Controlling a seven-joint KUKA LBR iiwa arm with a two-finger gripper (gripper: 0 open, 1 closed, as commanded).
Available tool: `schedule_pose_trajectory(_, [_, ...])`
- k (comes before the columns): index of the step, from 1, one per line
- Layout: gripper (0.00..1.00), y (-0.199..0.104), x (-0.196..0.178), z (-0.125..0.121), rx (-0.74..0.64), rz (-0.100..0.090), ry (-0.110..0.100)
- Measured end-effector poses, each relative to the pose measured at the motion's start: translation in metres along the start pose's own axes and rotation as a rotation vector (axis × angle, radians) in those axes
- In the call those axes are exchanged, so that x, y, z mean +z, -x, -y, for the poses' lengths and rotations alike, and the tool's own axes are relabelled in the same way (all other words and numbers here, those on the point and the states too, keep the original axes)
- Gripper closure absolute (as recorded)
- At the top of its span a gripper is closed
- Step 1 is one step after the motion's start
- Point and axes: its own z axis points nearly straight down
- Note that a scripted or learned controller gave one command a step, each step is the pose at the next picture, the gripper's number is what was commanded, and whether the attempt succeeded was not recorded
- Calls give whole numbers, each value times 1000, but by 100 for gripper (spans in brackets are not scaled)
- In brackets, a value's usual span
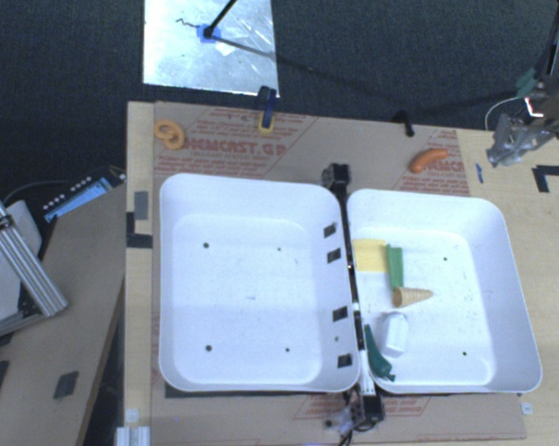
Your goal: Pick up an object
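Beyond the right bin's (501, 238) far corner hangs the gripper (512, 143), open or closed I cannot tell; the cone (411, 295) lies well apart, down-left, lengthwise across the bin.

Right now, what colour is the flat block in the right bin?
Yellow block, seen in the camera view.

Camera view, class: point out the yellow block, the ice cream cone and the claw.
yellow block (369, 256), camera view, middle of its top face.
ice cream cone (411, 295), camera view, middle of its tan body.
claw (512, 143), camera view, between its tips, above the bench's far right corner.
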Motion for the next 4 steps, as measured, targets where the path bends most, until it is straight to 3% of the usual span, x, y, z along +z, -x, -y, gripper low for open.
schedule_pose_trajectory(1, [100, 81, 18, 8, 18, 8, 9])
schedule_pose_trajectory(2, [100, 77, -95, 39, 11, 11, 24])
schedule_pose_trajectory(3, [100, 100, -110, 65, 15, 9, 14])
schedule_pose_trajectory(4, [100, 99, -108, 61, 10, 8, 12])
